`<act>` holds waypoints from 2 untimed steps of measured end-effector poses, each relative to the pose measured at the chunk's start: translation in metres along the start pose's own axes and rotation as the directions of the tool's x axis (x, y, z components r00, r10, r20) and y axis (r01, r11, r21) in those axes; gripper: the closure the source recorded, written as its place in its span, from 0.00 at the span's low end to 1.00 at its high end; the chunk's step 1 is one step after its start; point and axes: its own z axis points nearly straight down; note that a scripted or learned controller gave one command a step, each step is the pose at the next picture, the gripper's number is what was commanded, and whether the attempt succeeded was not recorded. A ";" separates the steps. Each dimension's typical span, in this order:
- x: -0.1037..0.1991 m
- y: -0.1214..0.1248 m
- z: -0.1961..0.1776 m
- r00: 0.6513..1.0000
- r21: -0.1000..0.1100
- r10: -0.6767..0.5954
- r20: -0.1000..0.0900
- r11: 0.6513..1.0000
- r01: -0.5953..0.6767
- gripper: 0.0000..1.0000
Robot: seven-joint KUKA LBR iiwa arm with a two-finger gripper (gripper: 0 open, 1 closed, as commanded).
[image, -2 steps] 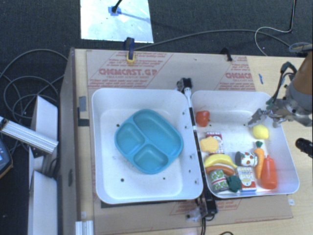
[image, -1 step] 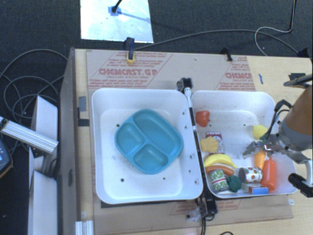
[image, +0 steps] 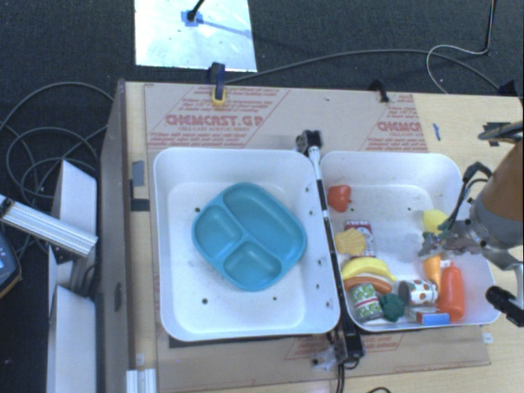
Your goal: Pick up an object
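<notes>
- 2 white bins side by side on the worktop (image: 246, 109): left bin (image: 176, 301), right bin (image: 409, 166).
- Left bin: 1 blue divided plate (image: 248, 236), 3 sections, lying flat near the middle.
- Right bin, approx. 9 small items: 1 red tomato-like piece (image: 339, 195) top left; 1 small printed packet (image: 358, 228); 1 yellow chip-like piece (image: 351, 242) just below it; 1 banana (image: 368, 267); 1 hot dog (image: 370, 283) touching the banana; 1 printed cup (image: 368, 304) at the front wall; 1 dark green piece (image: 394, 306); 1 small can (image: 420, 291) on its side; 1 orange bottle (image: 451, 291) w/ red top, by the right wall.
- 1 yellow item (image: 435, 219) at right, partly behind the pincer; can't ID it.
- Arm comes in from the right, wrist low over the right bin's right side. Pincer (image: 442, 244) sits just above the orange bottle, beside the yellow item; whether wide or narrow, can't tell; nothing seen betw. its tips.
- Items at front right are packed close, touching.
- Around: clamp (image: 218, 84) at the worktop's back edge, cables (image: 33, 137) on the floor at left.
</notes>
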 end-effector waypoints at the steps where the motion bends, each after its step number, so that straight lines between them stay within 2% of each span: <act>1: 0.055 0.034 -0.069 1.000 0.000 -0.002 -0.001 1.000 0.002 1.00; 2: 0.108 0.069 -0.075 1.000 0.001 -0.002 -0.002 1.000 0.002 1.00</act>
